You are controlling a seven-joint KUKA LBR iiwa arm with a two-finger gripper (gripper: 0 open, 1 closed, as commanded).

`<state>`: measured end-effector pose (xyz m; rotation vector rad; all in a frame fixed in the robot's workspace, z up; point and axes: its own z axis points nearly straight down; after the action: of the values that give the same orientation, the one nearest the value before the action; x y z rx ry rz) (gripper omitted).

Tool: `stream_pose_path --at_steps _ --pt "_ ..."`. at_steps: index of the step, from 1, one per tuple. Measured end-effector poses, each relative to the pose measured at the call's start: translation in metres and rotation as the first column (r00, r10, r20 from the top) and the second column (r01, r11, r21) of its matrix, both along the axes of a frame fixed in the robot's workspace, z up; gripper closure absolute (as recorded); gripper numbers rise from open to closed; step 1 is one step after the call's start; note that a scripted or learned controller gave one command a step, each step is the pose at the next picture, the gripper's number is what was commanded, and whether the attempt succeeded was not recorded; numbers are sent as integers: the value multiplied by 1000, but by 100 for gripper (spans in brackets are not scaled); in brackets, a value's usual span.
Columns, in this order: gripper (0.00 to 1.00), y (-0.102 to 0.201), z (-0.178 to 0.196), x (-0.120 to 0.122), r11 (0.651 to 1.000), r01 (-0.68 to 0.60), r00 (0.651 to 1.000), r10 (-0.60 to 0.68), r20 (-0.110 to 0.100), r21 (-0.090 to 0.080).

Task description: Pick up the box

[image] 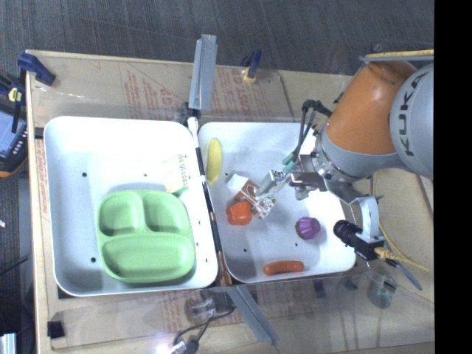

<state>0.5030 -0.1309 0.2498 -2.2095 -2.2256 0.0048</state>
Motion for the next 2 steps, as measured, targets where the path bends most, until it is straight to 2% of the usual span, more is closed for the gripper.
stream_pose_path --at_steps 1,2 --pt "0 -36 -58 32 1000 -22 1000 22 -2 -1" --pt "0 -38 -64 44 998 -58 998 58 5 -3"
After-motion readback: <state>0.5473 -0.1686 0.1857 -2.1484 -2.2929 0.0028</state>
